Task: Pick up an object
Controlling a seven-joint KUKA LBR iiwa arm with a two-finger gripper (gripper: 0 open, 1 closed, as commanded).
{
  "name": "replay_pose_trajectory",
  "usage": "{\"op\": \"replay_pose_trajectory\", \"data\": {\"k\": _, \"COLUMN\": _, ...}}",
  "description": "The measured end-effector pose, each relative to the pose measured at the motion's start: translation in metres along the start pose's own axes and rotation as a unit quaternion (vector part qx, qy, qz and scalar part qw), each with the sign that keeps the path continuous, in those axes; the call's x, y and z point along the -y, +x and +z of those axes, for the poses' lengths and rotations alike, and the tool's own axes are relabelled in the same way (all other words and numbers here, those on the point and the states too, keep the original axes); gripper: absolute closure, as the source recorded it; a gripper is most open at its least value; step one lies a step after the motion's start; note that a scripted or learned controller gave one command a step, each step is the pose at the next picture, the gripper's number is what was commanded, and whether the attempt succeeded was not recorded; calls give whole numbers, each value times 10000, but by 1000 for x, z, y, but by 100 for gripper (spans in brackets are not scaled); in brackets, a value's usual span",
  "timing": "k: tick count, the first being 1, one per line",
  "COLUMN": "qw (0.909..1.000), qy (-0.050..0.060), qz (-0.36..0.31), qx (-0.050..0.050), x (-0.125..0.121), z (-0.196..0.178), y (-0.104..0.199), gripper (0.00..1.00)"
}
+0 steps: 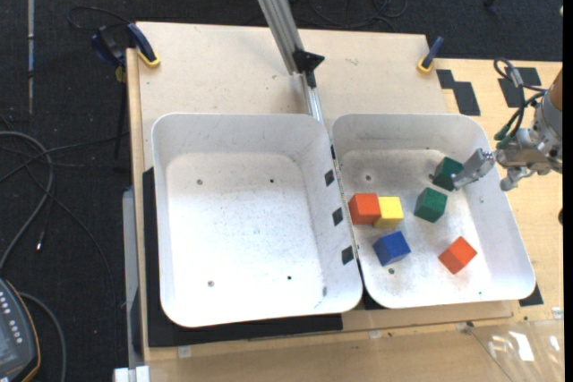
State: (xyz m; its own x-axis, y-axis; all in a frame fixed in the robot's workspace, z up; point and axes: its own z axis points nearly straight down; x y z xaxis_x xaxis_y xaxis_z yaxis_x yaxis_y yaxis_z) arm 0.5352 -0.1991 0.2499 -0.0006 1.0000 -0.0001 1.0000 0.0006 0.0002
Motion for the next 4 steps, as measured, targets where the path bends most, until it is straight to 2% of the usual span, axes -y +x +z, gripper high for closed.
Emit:
{"op": "replay_pose_trajectory", "data": {"k": 1, "qw": 9999, "qy": -139, "qz": 18, "qx": 28, "x": -43, "z": 126, "y": 72, "gripper": 0}}
{"op": "replay_pose_trajectory", "data": {"k": 2, "qw": 9999, "qy": -165, "qz": 18, "qx": 22, "x": -73, "z": 137, "y": 90, "gripper": 0}}
{"op": "replay_pose_trajectory", "data": {"k": 3, "qw": 9997, "qy": -231, "qz": 14, "qx": 22, "x": -61, "z": 139, "y": 92, "gripper": 0}}
{"op": "replay_pose_trajectory", "data": {"k": 4, "qw": 9999, "qy": -130, "qz": -11, "qx": -16, "x": -85, "z": 141, "y": 71, "gripper": 0}}
